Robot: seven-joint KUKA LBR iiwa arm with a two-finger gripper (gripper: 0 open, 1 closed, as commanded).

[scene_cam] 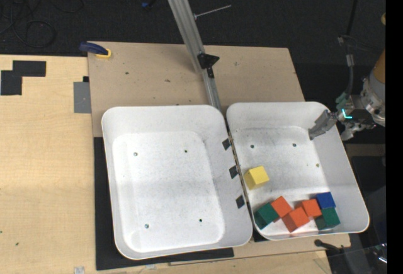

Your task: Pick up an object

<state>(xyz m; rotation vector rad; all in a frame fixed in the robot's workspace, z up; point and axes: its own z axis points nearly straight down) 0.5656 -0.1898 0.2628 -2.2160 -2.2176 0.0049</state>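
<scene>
- White right bin holds my blocks: yellow one alone, the rest packed in its near corner.
- Gripper hangs over the far rim; I cannot tell its opening or any hold.
- I fear a descent clipping the rim, or jamming among packed blocks.

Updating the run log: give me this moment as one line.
gripper: over right bin's upper right rim, holding nothing | yellow block: loose in right bin | other blocks: clustered near front edge
</scene>
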